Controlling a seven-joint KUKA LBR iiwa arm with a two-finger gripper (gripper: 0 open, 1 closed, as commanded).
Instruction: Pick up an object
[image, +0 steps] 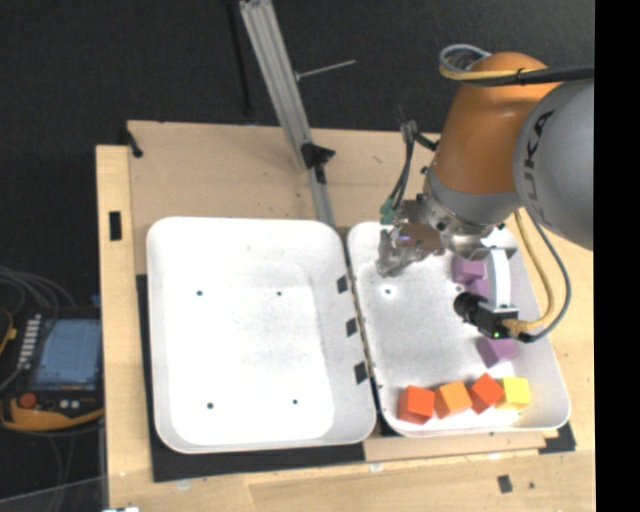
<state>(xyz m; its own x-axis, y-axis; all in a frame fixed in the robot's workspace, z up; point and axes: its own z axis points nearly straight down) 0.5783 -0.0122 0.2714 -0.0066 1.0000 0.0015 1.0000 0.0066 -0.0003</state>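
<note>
Fingers (392, 262) hang over the right bin's (420, 330) upper-left corner; cannot tell whether spread or pressed together.

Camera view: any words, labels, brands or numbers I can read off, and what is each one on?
"KU": black letters on the grey arm casing at the right edge, cut off by the frame.
Small screen on the device left of the bench: lit blue, too blurred to read.
Nothing legible on the bins or blocks.

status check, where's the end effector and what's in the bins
End effector low over right bin, far-left corner; nothing seen held. Orange, red, yellow blocks along near wall, purple blocks by the wrist. Left bin alongside, apart from the arm.
</note>
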